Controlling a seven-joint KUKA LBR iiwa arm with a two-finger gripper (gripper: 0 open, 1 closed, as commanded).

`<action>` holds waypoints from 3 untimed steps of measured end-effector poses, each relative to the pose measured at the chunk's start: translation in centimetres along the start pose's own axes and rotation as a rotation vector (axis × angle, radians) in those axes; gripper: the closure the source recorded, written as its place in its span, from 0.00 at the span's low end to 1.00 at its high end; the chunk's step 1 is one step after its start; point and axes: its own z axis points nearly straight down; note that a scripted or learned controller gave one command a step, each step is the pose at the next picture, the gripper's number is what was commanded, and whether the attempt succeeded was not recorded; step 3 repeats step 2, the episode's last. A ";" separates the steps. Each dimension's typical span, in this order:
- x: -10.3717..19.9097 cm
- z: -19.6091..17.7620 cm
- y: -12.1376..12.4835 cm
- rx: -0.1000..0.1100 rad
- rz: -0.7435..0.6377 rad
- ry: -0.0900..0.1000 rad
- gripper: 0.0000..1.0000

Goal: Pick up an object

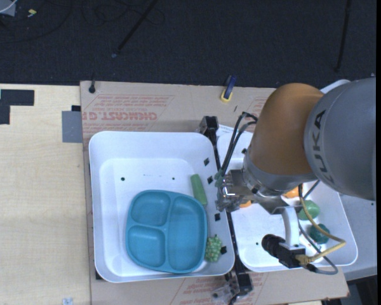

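My gripper (226, 197) hangs low over the left edge of the right bin (254, 259), close to the wall between the two bins. The arm's wrist covers most of what is under it. In the left bin (108, 170) a blue divided plate (166, 231) lies flat. A green stick-shaped piece (198, 189) rests by the plate's upper right corner, just left of the gripper. A bumpy green cluster (213, 248) sits at the plate's lower right edge. In the right bin, an orange piece (293, 193), a light green piece (310, 208) and a teal piece (319, 232) peek out beside the arm.
The grey arm with its orange band (286, 132) covers most of the right bin. Both bins stand on a cardboard sheet (133, 110) on the wooden bench. A blue and yellow clip (228, 89) sits on the cardboard's far edge.
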 end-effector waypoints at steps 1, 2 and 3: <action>1.2 1.5 0.5 0.001 0.000 -0.001 1.00; 0.5 0.1 -0.5 -0.002 0.003 -0.001 1.00; 0.5 0.1 -0.5 -0.002 0.003 -0.001 1.00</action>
